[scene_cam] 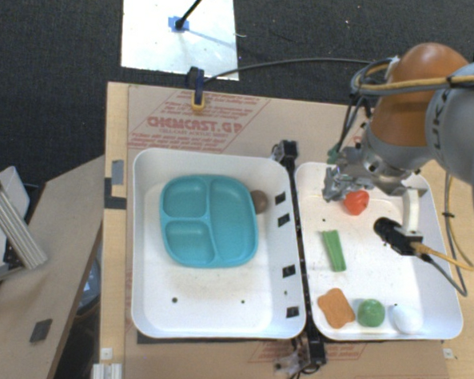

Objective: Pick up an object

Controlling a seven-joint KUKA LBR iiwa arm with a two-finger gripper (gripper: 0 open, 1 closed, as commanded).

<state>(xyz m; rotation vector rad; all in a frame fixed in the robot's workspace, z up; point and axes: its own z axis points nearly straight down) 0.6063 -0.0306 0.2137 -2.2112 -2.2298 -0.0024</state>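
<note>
Red and rounded, the small object (356, 202) lies in the right bin (444, 265), at the far end of it, just beside the gripper (339, 185), which hangs low over that bin's far left corner. Whether its fingers are apart or together, I cannot tell. A green stick (334, 251) lies nearer, toward the bin's middle.

Bright, even overhead light with soft, faint shadows. The white bins (213, 319) glare slightly. Focus is mildly soft throughout, grainier over the dark far floor (54, 37).
</note>
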